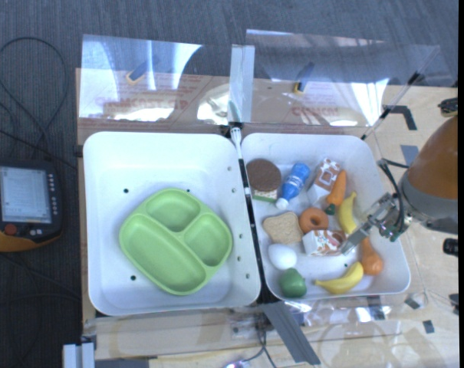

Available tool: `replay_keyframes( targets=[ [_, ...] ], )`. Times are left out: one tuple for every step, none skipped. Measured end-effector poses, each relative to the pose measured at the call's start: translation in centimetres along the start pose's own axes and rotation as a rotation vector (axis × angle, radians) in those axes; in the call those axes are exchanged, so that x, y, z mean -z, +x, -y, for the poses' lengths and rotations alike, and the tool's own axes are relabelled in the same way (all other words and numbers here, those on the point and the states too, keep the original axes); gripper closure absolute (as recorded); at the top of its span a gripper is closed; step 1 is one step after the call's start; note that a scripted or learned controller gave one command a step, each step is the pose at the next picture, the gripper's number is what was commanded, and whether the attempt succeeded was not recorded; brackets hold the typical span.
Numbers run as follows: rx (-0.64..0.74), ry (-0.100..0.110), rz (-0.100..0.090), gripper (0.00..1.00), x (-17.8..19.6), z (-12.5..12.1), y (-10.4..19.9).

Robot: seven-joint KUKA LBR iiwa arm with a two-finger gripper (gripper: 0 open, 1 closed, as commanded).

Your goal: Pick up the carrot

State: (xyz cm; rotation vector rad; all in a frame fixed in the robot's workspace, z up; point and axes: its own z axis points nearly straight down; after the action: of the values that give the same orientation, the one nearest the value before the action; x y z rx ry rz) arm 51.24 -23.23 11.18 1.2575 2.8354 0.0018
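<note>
The carrot (337,189) is a slim orange piece with a green end, lying slanted in the upper right part of the right bin (385,282), between a small carton and a yellow banana (346,213). My gripper (372,228) reaches in from the right and hangs low over the bin's right side. It is below and to the right of the carrot, apart from it, just above a second orange vegetable piece (372,257) and next to a red and white carton (321,241).
The right bin also holds a brown cookie (263,175), a blue bottle (294,182), a doughnut (314,220), toast (281,225), an egg (281,256), a green fruit (292,284) and a second banana (341,280). A green divided plate (176,241) lies in the left bin.
</note>
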Motion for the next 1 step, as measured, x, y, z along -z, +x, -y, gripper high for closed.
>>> replay_keyframes(
  targets=[
    [-0.073,0.000,-0.006,0.00,-0.11,-0.98,-0.58]
  ],
)
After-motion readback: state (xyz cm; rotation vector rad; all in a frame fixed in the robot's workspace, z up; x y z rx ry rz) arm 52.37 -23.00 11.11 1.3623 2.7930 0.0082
